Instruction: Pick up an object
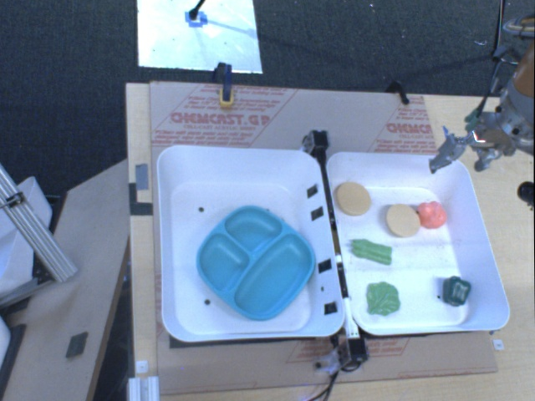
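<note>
Gripper (pixel 458 150) sits at upper right of frame, above the far rim of the right bin (pixel 483 249), w/ the arm entering from the right edge. Fingers look spread, nothing between them; they hang clear of all objects. Right bin contents: tan disc (pixel 353 199) at upper left, 2nd tan disc (pixel 403 220) near centre, touching a pink ball (pixel 432 215) on its right; green oblong piece (pixel 370 251) below the discs; green leafy piece (pixel 383 298) at lower centre; dark teal block (pixel 456 291) at lower right. Left bin (pixel 180 182) holds a blue divided plate (pixel 255 261), 3 compartments. Both bins rest on a cardboard sheet (pixel 276 111) on the table (pixel 138 115); red print reads "CHEMCAST", repeated at upper left and upper right, remainder illegible. White sheet (pixel 196 23) lies at top left.
</note>
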`<state>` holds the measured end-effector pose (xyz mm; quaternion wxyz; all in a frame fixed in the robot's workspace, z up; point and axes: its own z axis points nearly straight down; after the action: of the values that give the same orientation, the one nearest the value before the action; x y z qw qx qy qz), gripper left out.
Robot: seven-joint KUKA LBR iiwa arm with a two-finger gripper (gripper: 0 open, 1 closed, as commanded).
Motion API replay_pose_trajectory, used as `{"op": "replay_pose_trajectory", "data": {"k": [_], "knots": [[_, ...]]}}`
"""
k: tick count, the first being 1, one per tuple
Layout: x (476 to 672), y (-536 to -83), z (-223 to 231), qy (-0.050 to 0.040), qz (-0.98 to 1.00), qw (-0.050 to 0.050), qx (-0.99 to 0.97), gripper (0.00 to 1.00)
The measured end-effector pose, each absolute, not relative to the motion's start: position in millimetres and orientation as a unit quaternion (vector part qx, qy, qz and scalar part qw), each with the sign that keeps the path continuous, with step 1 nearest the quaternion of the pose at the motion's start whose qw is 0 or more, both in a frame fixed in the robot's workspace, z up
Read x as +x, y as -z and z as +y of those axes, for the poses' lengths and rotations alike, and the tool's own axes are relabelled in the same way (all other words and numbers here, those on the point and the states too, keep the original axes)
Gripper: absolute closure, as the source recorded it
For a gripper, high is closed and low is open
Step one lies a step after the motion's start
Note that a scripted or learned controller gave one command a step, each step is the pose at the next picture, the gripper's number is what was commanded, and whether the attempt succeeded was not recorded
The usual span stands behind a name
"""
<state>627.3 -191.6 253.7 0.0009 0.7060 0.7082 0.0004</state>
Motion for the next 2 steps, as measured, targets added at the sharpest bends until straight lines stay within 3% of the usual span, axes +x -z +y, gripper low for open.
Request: {"op": "replay_pose_trajectory", "data": {"k": [2], "knots": [[632.8,-131,-197,0.0006,0.708,-0.001,0.707,0.00]]}}
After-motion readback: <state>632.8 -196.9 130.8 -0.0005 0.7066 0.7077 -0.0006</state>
